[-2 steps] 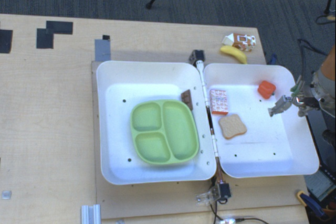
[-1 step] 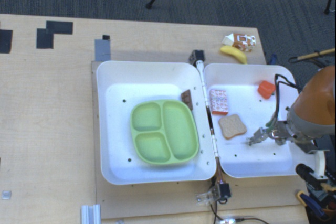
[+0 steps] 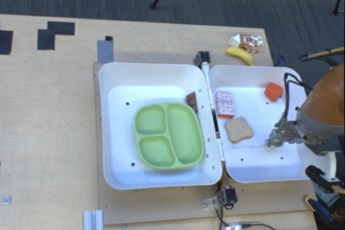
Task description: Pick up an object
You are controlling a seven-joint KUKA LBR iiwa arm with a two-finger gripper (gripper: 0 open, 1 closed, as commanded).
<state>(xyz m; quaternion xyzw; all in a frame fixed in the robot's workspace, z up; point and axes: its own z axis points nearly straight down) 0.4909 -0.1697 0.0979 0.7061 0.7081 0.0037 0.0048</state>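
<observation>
1. The grey arm, with its orange band, comes in from the right edge and bends down over the right bin (image 3: pixel 259 172), its wrist low above the bin's floor.
2. The jaws (image 3: pixel 274 140) sit in the right half of that bin, close to the floor and near its front right part; whether they stand wide or narrow cannot be told, as they are small and dark against the wrist. Nothing is seen between them.
3. In the right bin a slice of toast (image 3: pixel 239 129) lies flat near the middle, just left of the jaws and apart from them.
4. A small red and white packet (image 3: pixel 225 104) lies behind the toast, near the bin's left wall.
5. An orange block (image 3: pixel 274 91) rests toward the back right of the same bin, behind the jaws and well apart from the toast.
6. The left bin (image 3: pixel 116 116) holds a green divided plate (image 3: pixel 170 136) with three compartments, set toward the front right of the bin's floor.
7. A small brown object (image 3: pixel 191 98) lies just behind the plate's right back corner, close to the wall shared with the right bin.
8. On the counter (image 3: pixel 48 132) behind the right bin lie a yellow banana (image 3: pixel 240 55) and, just beside it, a small white and brown carton (image 3: pixel 247 41).
</observation>
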